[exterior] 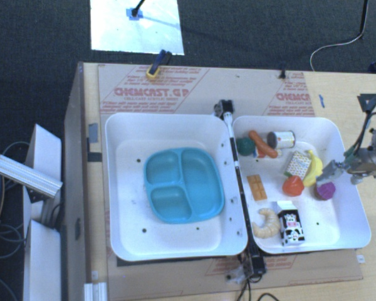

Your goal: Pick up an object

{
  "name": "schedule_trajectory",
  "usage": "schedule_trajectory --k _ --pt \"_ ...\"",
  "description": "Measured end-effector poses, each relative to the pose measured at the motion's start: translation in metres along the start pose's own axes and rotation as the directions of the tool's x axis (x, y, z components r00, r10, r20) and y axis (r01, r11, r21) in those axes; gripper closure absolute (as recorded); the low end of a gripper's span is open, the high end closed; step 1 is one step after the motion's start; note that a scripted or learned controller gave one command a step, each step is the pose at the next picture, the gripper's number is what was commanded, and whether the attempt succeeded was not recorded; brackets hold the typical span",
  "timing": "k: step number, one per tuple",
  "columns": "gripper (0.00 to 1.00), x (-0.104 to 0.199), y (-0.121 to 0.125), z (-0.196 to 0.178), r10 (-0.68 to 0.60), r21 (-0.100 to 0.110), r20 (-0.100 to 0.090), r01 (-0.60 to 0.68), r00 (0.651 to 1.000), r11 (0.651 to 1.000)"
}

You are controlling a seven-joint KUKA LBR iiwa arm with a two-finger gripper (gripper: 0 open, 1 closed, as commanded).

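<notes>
Nearest the camera, a black-and-white cow-print carton point(291, 227) lies in the right white bin point(354, 227), touching a pale curved croissant point(266, 223). Beyond sit a red round tomato point(293, 185), a purple round plum point(325, 190), a yellow banana point(313, 167) and an orange carrot point(263, 144). Over the plum's far side hangs the gripper point(336, 170), open, holding nothing. A blue sectioned plastic tray point(183, 185) rests in the left white bin point(131, 243) on the desk point(194, 86).

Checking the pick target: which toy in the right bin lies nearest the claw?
The purple toy, at the bin's right side just below the claw. The yellow banana and red toy lie farther left.
</notes>
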State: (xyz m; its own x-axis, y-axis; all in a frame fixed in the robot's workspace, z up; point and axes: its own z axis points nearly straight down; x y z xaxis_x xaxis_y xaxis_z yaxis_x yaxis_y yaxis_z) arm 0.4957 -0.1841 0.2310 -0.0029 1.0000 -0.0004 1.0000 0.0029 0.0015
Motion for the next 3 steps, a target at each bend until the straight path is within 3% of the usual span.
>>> schedule_trajectory --k 1,2,3 --pt "0.0 0.064 0.056 0.146 0.0 -0.002 0.0 0.0 1.0 1.0" --pt "1.0 0.063 0.056 0.136 0.0 -0.002 0.0 0.0 1.0 1.0" --pt "0.0 0.063 0.056 0.136 0.0 -0.002 0.0 0.0 1.0 1.0"
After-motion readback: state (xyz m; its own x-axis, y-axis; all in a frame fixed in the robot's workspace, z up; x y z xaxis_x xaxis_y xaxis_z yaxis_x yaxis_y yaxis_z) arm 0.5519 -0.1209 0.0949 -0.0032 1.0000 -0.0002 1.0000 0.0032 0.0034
